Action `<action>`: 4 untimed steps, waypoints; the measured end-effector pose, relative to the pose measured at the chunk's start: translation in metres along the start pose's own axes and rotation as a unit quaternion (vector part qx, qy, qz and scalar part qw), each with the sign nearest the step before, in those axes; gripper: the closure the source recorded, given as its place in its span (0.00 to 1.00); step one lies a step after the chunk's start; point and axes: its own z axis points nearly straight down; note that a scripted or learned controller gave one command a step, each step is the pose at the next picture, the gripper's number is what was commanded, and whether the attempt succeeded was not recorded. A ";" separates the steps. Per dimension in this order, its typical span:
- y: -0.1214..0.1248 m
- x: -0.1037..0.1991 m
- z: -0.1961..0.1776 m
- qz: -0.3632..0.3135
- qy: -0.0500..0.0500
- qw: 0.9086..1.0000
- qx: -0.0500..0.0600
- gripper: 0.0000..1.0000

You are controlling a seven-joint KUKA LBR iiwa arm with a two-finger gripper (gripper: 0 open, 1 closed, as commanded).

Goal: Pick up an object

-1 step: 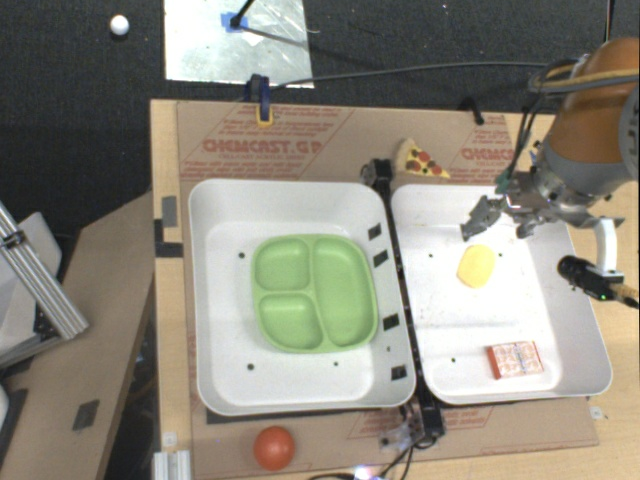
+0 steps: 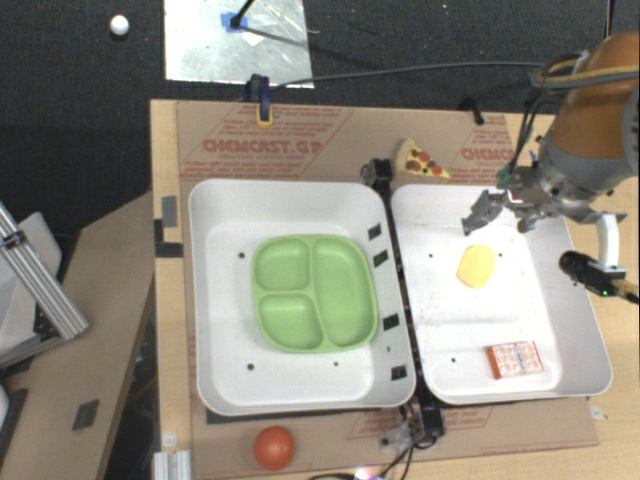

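Grey robot hand (image 2: 500, 212) with fingers spread, hovering above the right shallow white bin (image 2: 580, 368), small rounded yellow object (image 2: 477, 266) lying just below it (not gripped), green divided tray (image 2: 313, 292) in left bin.

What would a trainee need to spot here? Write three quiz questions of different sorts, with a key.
1. True or false: the green divided tray lies in the right bin.
2. Which lies nearer the gripper: A) the yellow object, B) the small red box?
3. Fill in: the orange ball sits outside the bins, in front of the ___ bin.

Key: 1 false, it lies in the left bin; 2 A; 3 left.
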 end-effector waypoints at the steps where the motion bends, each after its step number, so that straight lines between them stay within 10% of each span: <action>1: -0.003 0.005 0.043 0.000 0.000 1.000 0.001 0.00; 3: 0.003 0.013 0.138 0.000 0.000 1.000 0.000 0.00; 4: 0.005 0.013 0.125 0.001 0.000 1.000 -0.002 1.00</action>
